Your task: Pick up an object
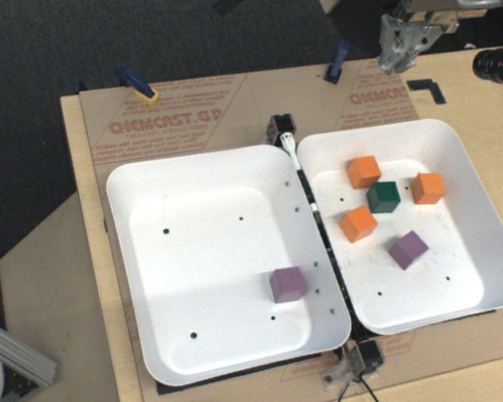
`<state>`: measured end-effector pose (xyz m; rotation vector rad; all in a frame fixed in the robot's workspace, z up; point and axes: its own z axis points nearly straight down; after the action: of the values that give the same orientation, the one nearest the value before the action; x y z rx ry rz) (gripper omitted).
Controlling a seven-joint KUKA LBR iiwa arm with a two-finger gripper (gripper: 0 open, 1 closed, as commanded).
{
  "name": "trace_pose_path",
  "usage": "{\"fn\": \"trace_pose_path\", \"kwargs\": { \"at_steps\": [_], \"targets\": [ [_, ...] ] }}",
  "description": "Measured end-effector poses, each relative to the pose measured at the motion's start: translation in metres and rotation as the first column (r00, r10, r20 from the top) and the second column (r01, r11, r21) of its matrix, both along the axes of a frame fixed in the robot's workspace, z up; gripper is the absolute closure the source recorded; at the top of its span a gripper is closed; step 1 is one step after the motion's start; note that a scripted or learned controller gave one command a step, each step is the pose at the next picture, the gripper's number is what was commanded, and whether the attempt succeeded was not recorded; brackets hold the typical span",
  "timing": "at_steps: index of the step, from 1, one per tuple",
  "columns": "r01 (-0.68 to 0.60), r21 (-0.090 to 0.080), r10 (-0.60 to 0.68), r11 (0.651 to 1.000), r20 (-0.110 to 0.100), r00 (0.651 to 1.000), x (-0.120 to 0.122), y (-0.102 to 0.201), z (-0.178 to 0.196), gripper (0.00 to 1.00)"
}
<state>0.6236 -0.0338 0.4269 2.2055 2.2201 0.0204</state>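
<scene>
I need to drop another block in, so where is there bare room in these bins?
Left white bin: bare apart from the purple cube. Right white bin: front strip bare below the purple block; the centre is crowded.

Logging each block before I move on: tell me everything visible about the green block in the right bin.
The green block is a small dark teal cube, matte, like painted wood or foam. It sits flat on the floor of the right bin, toward the far half, amid three orange blocks; the far one looks to touch its corner. The tool is above the bench beyond the bin.
</scene>
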Motion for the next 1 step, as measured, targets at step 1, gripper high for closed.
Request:
{"fn": "trace_pose_path", "kwargs": {
  "at_steps": [1],
  "targets": [
    [-0.003,0.003,0.003,1.000,-0.025,1.000,-0.1191,0.0747,-0.0328,1.00]
  ]
}}
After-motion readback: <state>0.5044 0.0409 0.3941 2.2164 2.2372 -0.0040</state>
